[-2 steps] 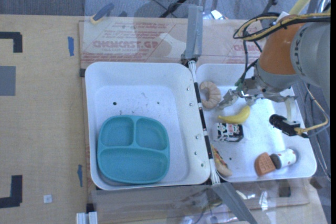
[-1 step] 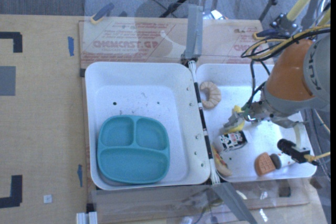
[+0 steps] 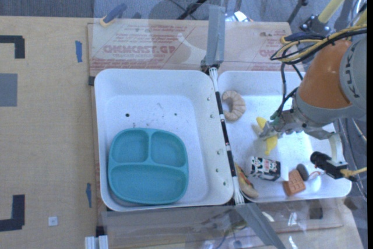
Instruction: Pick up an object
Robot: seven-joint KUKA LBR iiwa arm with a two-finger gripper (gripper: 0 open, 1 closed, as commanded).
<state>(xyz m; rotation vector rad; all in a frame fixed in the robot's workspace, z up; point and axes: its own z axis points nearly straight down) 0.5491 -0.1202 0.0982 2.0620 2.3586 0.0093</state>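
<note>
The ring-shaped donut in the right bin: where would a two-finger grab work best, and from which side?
Probably from straight above, pinching one arc of the donut with one finger in its hole. It lies flat, apart from other items, with the bin wall close on its left.

Even bright overhead light, soft shadows (slight glare on plastic), mildly soft focus.

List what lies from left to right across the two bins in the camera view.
Teal divided plate → doughnut-shaped toy → black-and-white cow-patterned carton → orange waffle-like block. The yellow item by the gripper overlaps others in order, so it is left out.
</note>
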